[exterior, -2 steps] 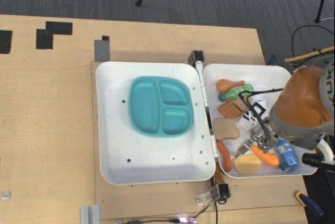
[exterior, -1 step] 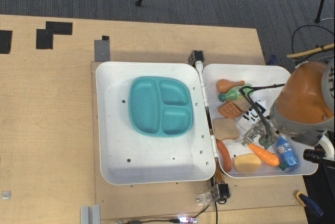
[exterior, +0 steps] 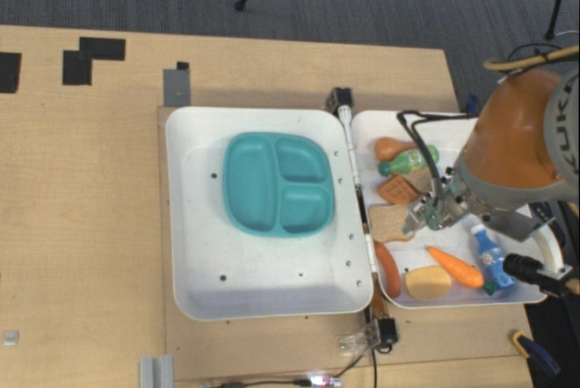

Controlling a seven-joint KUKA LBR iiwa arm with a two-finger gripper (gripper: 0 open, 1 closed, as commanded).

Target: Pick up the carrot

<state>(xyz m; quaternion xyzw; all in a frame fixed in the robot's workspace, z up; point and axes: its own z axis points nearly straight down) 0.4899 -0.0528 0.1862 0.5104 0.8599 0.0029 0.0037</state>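
Below the jaws (exterior: 428, 216), apart, lies the carrot (exterior: 455, 266).

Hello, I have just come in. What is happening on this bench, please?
A grey robot arm with an orange band reaches into the right white bin, where small toy foods lie. Its gripper hangs above a tan bread slice. The orange carrot lies in the bin, apart from it. A teal divided plate sits in the left white bin.

two white bins (exterior: 195, 286), one teal divided plate (exterior: 276, 184), one carrot (exterior: 456, 266), one blue bottle (exterior: 490, 258)
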